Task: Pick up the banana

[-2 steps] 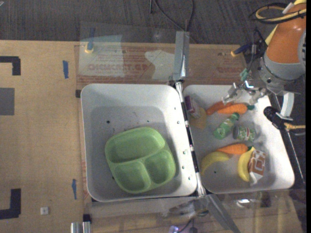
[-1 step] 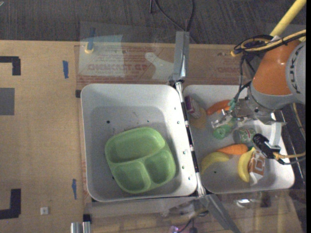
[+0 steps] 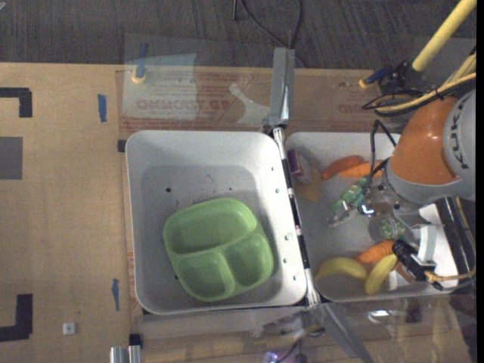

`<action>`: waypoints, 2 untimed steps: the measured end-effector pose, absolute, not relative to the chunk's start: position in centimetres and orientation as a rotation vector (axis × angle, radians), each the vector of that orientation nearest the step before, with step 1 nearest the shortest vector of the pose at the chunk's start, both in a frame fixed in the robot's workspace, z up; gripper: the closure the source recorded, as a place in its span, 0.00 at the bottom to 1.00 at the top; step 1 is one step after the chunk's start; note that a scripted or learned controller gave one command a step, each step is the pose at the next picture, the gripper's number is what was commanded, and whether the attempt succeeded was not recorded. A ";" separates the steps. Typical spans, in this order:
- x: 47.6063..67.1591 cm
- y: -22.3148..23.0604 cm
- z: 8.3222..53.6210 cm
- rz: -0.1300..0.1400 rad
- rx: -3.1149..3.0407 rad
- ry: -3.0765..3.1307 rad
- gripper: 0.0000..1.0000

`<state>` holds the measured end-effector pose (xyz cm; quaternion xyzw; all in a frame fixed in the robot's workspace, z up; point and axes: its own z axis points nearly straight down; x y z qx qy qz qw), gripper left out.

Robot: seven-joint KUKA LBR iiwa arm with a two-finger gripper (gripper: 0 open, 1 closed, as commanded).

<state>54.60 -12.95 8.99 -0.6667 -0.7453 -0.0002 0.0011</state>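
Observation:
The yellow, curved banana (image 3: 340,268) lies against the near wall of the right bin (image 3: 330,237). A second yellow elongated piece (image 3: 380,275) leans just to its right, under an orange carrot-like piece (image 3: 376,251). My gripper (image 3: 350,205) hangs low over the middle of the right bin, a short way beyond the banana and apart from it. The grey arm with its orange band (image 3: 425,157) reaches in from the right. Nothing yellow sits at the gripper's tip.
A green divided plate (image 3: 218,248) lies in the left bin (image 3: 151,165). In the right bin's far part lie an orange piece (image 3: 344,166) and a small purple item (image 3: 295,165) near the divider. Yellow cables (image 3: 446,29) run at the upper right.

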 end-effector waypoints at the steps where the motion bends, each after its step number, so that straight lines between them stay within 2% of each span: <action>1: 48.6 -14.8 12.5 -0.014 -1.714 -2.649 0.00; 2: 48.3 -15.4 8.7 -0.007 -1.625 -2.693 0.00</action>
